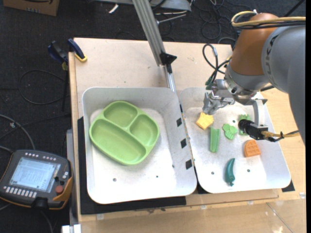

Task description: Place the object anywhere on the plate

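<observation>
Two bins: I see the plate (125, 132) in the left one.
Gripper (210, 108): just above the cheese (204, 121), right bin; I can't tell its state.
Nearby: green stick (214, 140), orange waffle (251, 148).

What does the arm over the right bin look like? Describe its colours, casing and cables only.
The arm has a thick, rounded grey casing with a glossy orange band above the wrist. Below that is a compact metallic grey wrist block leading to the gripper, which is small and dark grey. Black cables loop beside the wrist, and a pale cable arcs over the orange band.
</observation>
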You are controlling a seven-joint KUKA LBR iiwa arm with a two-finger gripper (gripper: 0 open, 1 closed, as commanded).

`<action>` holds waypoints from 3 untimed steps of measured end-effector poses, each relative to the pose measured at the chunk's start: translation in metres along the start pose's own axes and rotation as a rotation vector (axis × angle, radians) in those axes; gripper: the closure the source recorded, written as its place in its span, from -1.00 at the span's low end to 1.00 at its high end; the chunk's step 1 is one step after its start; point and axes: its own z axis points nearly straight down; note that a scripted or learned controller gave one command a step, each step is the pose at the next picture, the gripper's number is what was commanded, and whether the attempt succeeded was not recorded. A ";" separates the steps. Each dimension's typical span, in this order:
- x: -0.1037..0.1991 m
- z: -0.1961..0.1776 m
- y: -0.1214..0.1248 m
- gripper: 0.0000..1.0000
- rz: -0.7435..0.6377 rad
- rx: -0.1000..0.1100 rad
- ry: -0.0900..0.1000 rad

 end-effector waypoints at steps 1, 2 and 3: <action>-0.003 -0.010 0.007 1.00 -0.001 -0.004 0.000; -0.007 -0.013 0.013 1.00 -0.001 -0.004 0.000; -0.001 -0.009 0.016 1.00 -0.001 -0.003 0.000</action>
